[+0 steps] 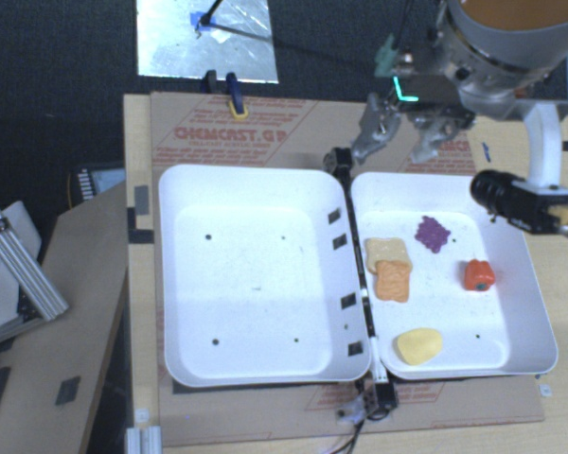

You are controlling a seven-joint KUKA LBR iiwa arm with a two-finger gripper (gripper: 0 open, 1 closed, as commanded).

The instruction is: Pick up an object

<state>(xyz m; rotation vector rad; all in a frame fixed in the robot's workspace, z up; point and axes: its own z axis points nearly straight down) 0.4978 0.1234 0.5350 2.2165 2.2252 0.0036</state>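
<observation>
- Far left, the tabletop [95,244] shows bare tan board, with a sheet of printed cardboard [232,132] under both bins.
- Up top, a shiny foil-like sheet [206,25] lies flat on the dark surface behind the bench, and a small blue and yellow clamp [235,96] sits at the cardboard's far edge.
- The left bin [251,277] is a plain white tray, a few dark specks on its floor.
- Black clips [346,272] run down the seam where the two trays meet.
- Into the right bin [521,339] now: a pale tan toast-like piece [387,251] lies near the seam, with an orange waffle-like piece [393,281] touching its near edge.
- Nearer the camera, a yellow rounded lump [418,345] sits alone by the front wall.
- A purple grape-like cluster [433,234] lies toward the far side, apart from the rest.
- Further right, a small red-orange pepper-like object [478,274] stands on its own.
- Above the right bin's far rim hangs the tool [405,140], fingers spread apart, nothing between them, well clear of every item.
- The grey arm [511,26] fills the top right corner.
</observation>
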